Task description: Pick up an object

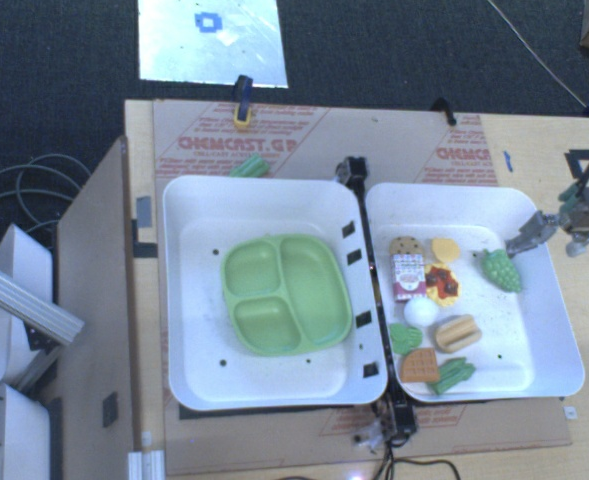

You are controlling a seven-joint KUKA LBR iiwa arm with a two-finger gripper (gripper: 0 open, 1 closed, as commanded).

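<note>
Two white bins sit side by side in the middle of the frame. The left bin [189,268] holds a green tray [286,295] with three compartments, lying a little turned, and nothing lies in the compartments.

The right bin [549,298] holds a group of toy food, mostly along its left half. At the top of the group there is a cookie [405,246] and next to it, to the right, a yellow piece [445,251]. Under the cookie lies a small red and white carton [407,276], and just beside it on the right a red and yellow piece [441,284]. Lower there is a white egg [420,312], then a hot dog bun [456,333] to its lower right. At the bottom of the group I see a green leaf piece [405,339], an orange slice [419,366] and green beans [452,375], close together and partly touching.

A green bumpy vegetable [500,269] lies apart from the group, in the upper right part of this bin.

The gripper [526,235] comes in from the right edge of the frame, over the upper right part of the right bin. Its tip is just beside the upper end of the green vegetable, perhaps touching it. I cannot tell how far the claw is open, and nothing can be seen held in it.
</note>
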